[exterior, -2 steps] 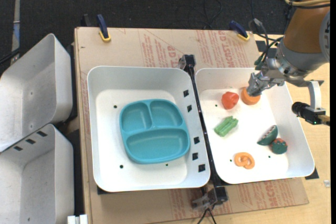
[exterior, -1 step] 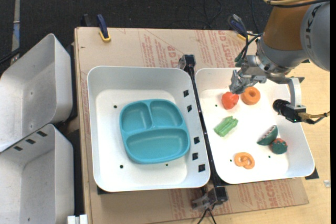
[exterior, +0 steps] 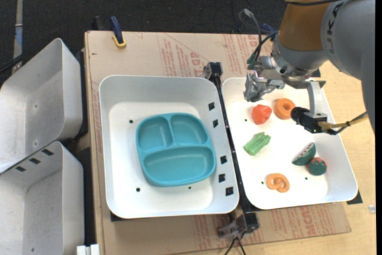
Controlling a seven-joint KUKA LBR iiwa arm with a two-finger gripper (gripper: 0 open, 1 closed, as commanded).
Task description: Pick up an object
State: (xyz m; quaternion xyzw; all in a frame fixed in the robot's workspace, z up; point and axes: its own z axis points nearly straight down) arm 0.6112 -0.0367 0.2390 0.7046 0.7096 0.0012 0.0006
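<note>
The arm bends down over the right bin (exterior: pixel 343 188); its hand (exterior: pixel 258 91), grip unreadable, hangs just above the red toy (exterior: pixel 261 114).

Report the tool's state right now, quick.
Tool: open or shut cannot be told; it hovers over the back of the right bin, just above the red toy, with nothing visibly held.
</note>
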